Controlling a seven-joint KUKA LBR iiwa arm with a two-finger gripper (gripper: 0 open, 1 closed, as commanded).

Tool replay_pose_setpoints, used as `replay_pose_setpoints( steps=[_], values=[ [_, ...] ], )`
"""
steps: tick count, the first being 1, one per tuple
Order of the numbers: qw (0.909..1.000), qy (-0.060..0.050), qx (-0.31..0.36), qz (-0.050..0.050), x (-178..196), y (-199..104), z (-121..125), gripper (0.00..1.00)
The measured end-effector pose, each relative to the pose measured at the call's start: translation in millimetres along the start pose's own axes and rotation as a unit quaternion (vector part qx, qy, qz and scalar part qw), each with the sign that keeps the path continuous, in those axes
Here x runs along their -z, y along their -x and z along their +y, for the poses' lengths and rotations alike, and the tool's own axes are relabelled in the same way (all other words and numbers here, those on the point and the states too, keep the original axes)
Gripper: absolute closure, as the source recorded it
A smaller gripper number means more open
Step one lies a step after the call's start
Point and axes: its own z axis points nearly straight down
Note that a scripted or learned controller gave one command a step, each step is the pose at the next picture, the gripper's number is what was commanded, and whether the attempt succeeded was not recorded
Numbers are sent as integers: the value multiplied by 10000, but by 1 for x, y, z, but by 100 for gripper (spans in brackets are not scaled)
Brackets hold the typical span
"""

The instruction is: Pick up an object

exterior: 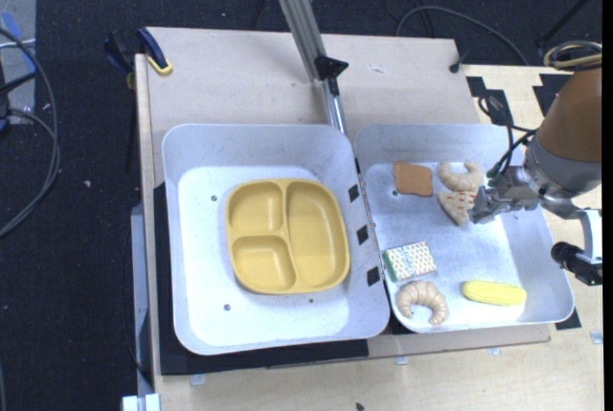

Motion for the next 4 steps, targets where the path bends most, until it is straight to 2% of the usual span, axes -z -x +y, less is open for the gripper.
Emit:
replay_pose_setpoints(
  steps=[1, 2, 4],
  values=[
    [10000, 9, 24, -1, 51, -6, 10, 100],
    [10000, 15, 20, -8, 111, 3, 15, 100],
    [10000, -26, 50, 21, 110, -115, 20, 100]
  ],
)
